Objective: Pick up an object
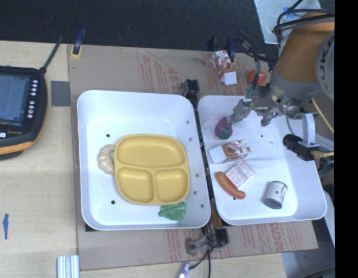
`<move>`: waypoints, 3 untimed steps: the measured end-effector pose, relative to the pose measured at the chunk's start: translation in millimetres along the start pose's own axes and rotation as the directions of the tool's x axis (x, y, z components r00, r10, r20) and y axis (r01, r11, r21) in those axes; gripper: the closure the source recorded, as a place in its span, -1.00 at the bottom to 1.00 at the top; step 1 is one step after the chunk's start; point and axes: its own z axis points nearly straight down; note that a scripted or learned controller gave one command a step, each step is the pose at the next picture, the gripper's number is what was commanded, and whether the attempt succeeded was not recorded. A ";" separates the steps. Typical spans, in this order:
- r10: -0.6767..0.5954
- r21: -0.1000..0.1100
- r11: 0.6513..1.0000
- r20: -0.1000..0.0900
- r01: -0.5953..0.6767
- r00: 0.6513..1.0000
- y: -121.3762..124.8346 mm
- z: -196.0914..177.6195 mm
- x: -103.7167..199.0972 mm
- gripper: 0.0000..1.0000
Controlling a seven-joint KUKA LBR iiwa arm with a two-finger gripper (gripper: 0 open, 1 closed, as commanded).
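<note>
Green lump [172, 211] (identity unclear) half under yellow tray [151, 168].

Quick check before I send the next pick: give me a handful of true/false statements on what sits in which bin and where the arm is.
1. The yellow divided tray lies in the left bin. True.
2. The hot dog lies in the left bin. False: it is in the right bin.
3. The gripper is over the right bin. True.
4. The small can stands on the yellow tray. False: it lies in the right bin.
5. The purple item is in the right bin. True.
</note>
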 end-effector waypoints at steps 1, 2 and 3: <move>-0.002 0.000 1.000 0.002 0.002 1.000 41.8 70.3 4.7 -1.00; -0.001 0.002 1.000 0.002 0.001 1.000 42.1 88.9 2.9 -1.00; 0.000 0.003 1.000 0.001 0.000 1.000 42.0 101.1 0.4 -1.00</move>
